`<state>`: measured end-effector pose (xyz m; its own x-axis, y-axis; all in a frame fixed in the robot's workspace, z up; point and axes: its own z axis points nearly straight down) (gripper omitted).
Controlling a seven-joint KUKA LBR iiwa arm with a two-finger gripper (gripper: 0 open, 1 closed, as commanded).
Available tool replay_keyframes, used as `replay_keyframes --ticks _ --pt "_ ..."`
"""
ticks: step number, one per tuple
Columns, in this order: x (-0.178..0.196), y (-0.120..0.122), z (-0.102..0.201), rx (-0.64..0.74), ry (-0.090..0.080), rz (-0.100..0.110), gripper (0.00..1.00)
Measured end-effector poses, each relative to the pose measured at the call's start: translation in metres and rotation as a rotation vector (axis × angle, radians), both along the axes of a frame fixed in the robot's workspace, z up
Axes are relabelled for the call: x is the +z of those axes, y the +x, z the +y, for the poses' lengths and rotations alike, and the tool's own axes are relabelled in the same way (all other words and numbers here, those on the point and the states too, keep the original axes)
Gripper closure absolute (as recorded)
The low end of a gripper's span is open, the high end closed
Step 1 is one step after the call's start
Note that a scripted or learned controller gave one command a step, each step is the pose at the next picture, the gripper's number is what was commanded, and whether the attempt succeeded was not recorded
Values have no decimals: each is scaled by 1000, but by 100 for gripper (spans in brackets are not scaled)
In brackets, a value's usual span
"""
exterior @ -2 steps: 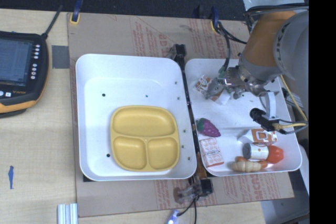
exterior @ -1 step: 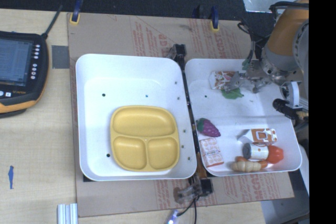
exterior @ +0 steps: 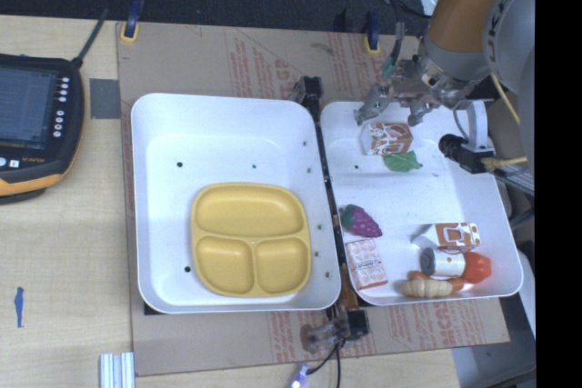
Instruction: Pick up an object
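Now: gripper (exterior: pixel 393 109) spread open above carton (exterior: pixel 388 139), nothing held.
Centre fingers over carton, clear of green toy (exterior: pixel 401 162), then descend and close.

There are two white bins: a left bin (exterior: pixel 155 195) far from the claw (exterior: pixel 393 109) and a right bin (exterior: pixel 496 223) under it. The far bin holds one yellow tray (exterior: pixel 251 239).

The bin under the claw holds seven small things: one carton (exterior: pixel 387 139) and one green leaf (exterior: pixel 401 162) just below the claw, then, farther from it, one purple grape bunch (exterior: pixel 360 221), one red-and-white packet (exterior: pixel 366 264), one little milk box (exterior: pixel 452 236), one can (exterior: pixel 447 263) and one bread roll (exterior: pixel 427 288).
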<state>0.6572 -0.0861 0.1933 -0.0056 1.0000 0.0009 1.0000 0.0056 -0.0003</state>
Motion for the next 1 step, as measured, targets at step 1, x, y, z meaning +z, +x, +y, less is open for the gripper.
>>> replay_keyframes --ticks 1 --pt "34 -20 41 -1 0 3 0"
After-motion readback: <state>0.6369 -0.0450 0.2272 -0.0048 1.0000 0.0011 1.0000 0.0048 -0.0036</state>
